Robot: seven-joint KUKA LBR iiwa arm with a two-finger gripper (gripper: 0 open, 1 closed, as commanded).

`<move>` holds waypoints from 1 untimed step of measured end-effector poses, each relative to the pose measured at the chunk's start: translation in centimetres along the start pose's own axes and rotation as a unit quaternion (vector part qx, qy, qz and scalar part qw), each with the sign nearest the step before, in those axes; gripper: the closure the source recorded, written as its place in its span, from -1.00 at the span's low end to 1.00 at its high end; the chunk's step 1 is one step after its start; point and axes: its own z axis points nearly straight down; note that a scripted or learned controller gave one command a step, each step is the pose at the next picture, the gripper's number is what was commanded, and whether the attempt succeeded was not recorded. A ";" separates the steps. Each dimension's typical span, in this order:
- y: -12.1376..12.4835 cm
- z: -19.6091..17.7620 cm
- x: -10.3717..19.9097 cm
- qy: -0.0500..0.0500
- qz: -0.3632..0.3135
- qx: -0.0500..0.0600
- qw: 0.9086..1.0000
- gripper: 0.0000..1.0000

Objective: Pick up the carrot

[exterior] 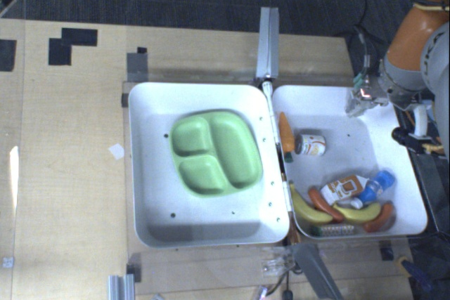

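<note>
Carrot point(285, 132) lies at 9 o'clock side of right bin point(415, 221), against left wall, beside jar point(310, 145). Claw point(360, 103) at 1 o'clock corner, well apart; grip state cannot tell. Pickup not yet done.

The pale wooden bench point(63, 172) carries two white bins: the left bin point(151, 221) sits at its middle, and the right bin point(365, 144) lies just beside the left bin, touching along a shared edge.
</note>
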 end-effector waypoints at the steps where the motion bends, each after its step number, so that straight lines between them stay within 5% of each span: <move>1: -0.3 1.2 -0.1 0.002 -0.105 0.003 0.994 1.00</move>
